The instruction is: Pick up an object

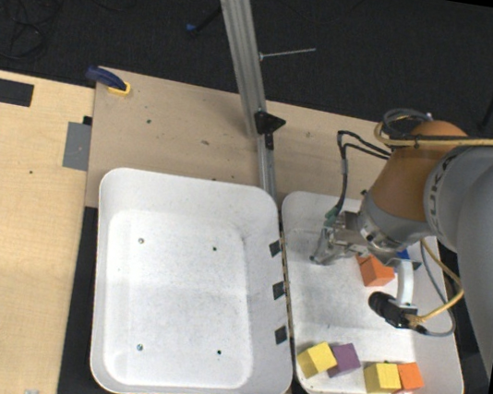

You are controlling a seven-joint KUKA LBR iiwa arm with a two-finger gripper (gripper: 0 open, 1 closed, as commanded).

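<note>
My gripper (323,251) hangs over the upper left part of the right bin (338,319), fingers pointing down near the bin floor, with nothing seen between them. An orange block (374,272) lies just right of the gripper, partly hidden by the wrist. Along the bin's front edge sit a yellow block (318,359), a purple block (346,357), a second yellow block (381,378) and an orange block (409,376).
The left bin (180,283) lies beside the right one, joined by black clips (279,290). A slanted aluminium rail (249,70) rises behind the bins. Cables loop around the wrist (396,310) over the right bin.
</note>
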